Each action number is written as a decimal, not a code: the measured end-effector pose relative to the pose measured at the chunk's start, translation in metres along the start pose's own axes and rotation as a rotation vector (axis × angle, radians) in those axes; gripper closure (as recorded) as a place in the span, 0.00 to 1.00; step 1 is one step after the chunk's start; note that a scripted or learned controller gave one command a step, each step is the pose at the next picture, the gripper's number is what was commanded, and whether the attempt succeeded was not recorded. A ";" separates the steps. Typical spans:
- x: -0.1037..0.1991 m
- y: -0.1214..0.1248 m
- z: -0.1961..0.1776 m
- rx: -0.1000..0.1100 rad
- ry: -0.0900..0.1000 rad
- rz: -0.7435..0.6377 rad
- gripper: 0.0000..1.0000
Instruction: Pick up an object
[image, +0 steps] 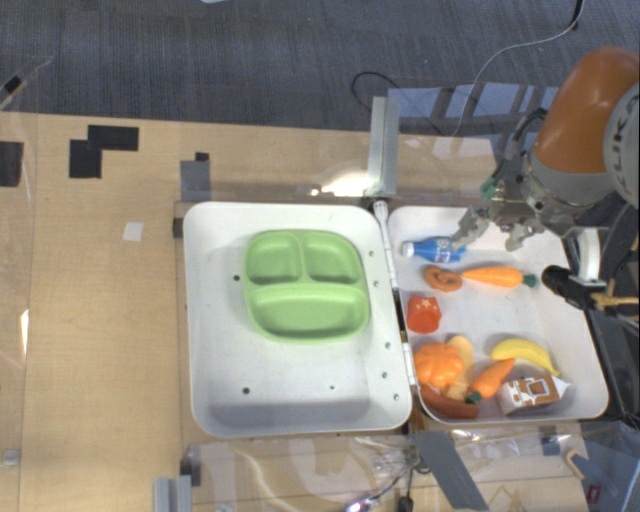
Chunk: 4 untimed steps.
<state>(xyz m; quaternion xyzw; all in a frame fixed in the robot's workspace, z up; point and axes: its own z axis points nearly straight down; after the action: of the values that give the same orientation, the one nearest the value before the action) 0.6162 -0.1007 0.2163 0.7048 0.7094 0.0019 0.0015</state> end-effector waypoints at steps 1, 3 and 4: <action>-0.062 -0.005 0.103 -0.027 -0.009 -0.003 0.00; -0.069 0.016 0.114 -0.015 -0.003 -0.095 1.00; 0.030 0.055 0.029 -0.004 0.000 -0.164 1.00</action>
<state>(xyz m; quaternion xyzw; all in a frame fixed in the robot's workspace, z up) 0.6708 -0.0708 0.1877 0.6445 0.7646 0.0033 0.0031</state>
